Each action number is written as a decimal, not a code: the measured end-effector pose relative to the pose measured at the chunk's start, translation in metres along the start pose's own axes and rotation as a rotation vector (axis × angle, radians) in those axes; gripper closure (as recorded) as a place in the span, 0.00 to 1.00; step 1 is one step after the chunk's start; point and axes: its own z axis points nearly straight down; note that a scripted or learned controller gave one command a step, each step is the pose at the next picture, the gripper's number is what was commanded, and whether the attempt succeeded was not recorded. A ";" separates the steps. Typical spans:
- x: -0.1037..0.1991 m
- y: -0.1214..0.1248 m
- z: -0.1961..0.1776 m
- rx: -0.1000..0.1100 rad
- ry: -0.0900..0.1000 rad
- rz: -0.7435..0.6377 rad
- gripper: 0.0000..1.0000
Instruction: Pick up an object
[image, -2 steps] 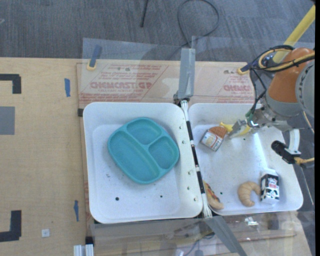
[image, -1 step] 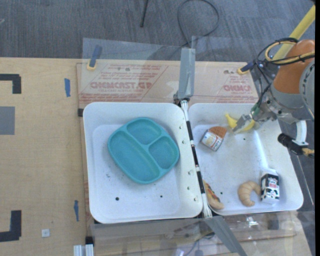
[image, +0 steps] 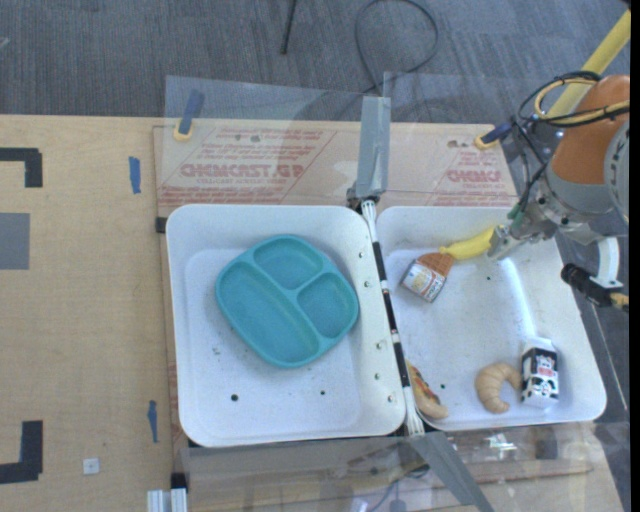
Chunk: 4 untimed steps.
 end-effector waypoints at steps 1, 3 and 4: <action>0.002 0.001 0.000 0.001 0.006 -0.001 0.00; 0.026 0.000 0.010 -0.016 -0.012 -0.218 0.00; 0.070 0.016 0.009 -0.004 -0.019 -0.295 0.00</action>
